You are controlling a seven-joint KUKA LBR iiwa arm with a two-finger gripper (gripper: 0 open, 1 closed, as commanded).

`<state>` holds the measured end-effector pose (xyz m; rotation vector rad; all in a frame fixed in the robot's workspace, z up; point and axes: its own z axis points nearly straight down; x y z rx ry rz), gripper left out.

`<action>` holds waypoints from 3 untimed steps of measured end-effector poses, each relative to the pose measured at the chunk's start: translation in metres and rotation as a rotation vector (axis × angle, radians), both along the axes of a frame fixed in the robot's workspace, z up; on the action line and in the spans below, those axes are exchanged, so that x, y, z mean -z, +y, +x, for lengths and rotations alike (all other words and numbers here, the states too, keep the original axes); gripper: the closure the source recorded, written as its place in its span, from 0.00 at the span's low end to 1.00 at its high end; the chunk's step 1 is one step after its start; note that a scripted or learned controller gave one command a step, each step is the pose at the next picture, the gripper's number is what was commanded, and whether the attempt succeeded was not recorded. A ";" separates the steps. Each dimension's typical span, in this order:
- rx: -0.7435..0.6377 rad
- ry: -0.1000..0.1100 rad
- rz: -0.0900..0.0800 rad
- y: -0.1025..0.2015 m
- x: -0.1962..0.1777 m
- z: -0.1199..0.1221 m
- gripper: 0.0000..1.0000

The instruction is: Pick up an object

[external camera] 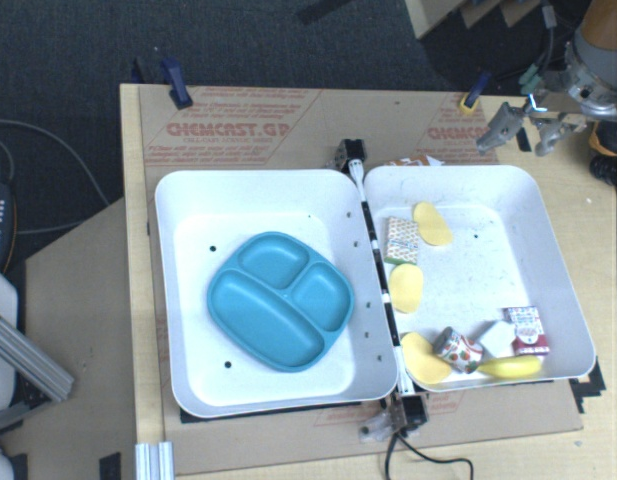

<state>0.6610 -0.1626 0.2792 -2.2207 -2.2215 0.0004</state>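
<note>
My gripper (pixel 516 138) hangs at the upper right, over the bench just beyond the far edge of the right bin (pixel 548 230). Its two grey fingers (pixel 495 126) are spread open with nothing between them. In the right bin lie several small items: a yellow piece (pixel 431 223) near the back, a patterned packet (pixel 402 239), another yellow piece (pixel 406 288) by the left wall, a yellow lump (pixel 425 359), a small can (pixel 458 348), a red and white packet (pixel 526 330) and a yellow banana shape (pixel 511 368) at the front.
The left bin (pixel 178 268) holds a blue divided plate (pixel 278 299). A black clamp (pixel 351 153) sits at the back where the bins meet. Blue clips (pixel 174 82) hold the cardboard sheet under the bins.
</note>
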 end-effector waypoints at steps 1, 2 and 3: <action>-0.001 0.002 0.001 0.017 0.116 -0.002 0.00; -0.001 0.002 0.001 0.032 0.195 0.005 0.00; -0.001 0.000 0.000 0.031 0.194 0.006 0.00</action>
